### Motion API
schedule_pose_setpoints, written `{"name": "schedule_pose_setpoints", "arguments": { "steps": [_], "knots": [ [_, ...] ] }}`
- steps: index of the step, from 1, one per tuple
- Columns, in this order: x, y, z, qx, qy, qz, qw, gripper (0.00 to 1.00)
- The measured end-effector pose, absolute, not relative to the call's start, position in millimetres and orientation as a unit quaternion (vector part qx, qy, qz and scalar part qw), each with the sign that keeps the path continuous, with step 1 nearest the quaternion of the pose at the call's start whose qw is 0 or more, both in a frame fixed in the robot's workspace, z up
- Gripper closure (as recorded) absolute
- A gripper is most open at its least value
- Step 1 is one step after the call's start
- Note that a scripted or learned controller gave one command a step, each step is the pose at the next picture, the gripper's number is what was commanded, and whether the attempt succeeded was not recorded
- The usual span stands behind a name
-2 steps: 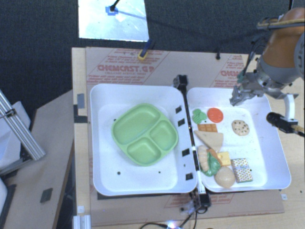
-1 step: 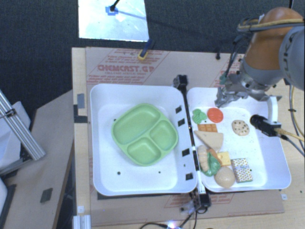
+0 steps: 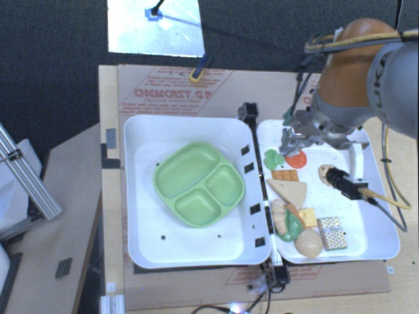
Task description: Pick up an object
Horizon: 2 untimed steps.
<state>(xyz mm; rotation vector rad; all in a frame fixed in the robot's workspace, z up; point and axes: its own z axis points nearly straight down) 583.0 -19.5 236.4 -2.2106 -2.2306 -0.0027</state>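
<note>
My gripper (image 3: pixel 292 146) hangs over the far left part of the right bin (image 3: pixel 376 224). It is just above a red slice (image 3: pixel 298 160) and a green leafy piece (image 3: pixel 273 157). Nearer the front lie an orange cracker (image 3: pixel 285 174), a beige wedge (image 3: pixel 291 191), a pale peanut-shaped piece (image 3: pixel 279 216), a green piece (image 3: pixel 294 225), a yellow block (image 3: pixel 306 216), a round beige piece (image 3: pixel 308 243) and a small patterned box (image 3: pixel 332 233). I see nothing held in the gripper.
The left bin (image 3: pixel 144 241) holds a green divided plate (image 3: pixel 199 183). A divider with black clips (image 3: pixel 254 175) runs between the bins. The arm's orange band (image 3: pixel 350 64) and grey body rise over the right bin's far right corner.
</note>
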Motion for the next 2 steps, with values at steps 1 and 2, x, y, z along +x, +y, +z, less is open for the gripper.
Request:
{"name": "schedule_pose_setpoints", "arguments": {
  "steps": [1, 2],
  "knots": [
    [578.3, 29, 231, -0.704, -0.71, -0.0012, 0.001, 1.0],
    [562.8, 41, 215, -0.705, -0.709, 0.0, 0.001, 1.0]
  ]
}}
